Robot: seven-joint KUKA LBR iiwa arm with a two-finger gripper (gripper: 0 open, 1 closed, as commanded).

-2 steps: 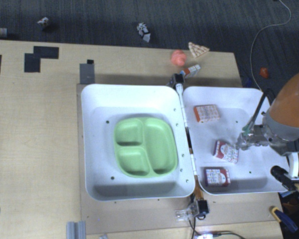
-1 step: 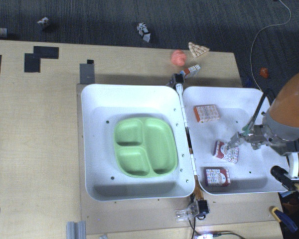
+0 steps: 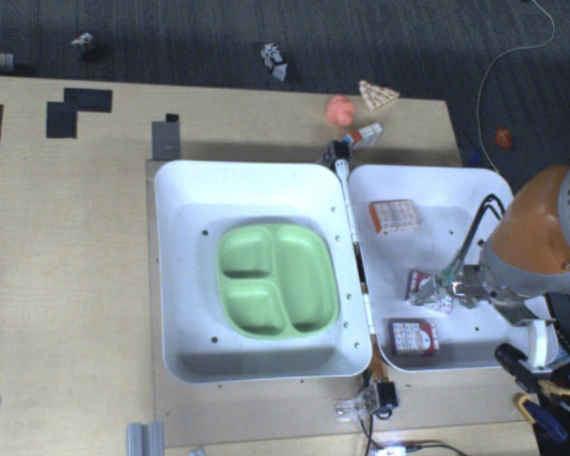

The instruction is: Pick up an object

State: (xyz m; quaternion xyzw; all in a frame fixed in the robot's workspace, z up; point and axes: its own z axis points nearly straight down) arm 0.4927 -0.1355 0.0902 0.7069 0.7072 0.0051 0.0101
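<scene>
The right bin [image 3: 475,183] holds three objects. An orange and white carton [image 3: 393,217] lies near its far left. A crinkled silver and red packet [image 3: 424,287] sits in the middle. A dark red box [image 3: 413,336] rests by the near wall. My gripper [image 3: 456,289] is low in this bin, at the right edge of the crinkled packet, and it seems to touch it. The grey wrist with its orange band [image 3: 537,236] comes in from the right and hides the bin's right side.
The left bin [image 3: 185,255] contains a green divided plate [image 3: 275,278]. On the bench behind the bins lie a pink ball [image 3: 340,110], a pizza-slice toy [image 3: 378,94] and a small tube [image 3: 363,137]. Cables hang off the bench's near right corner.
</scene>
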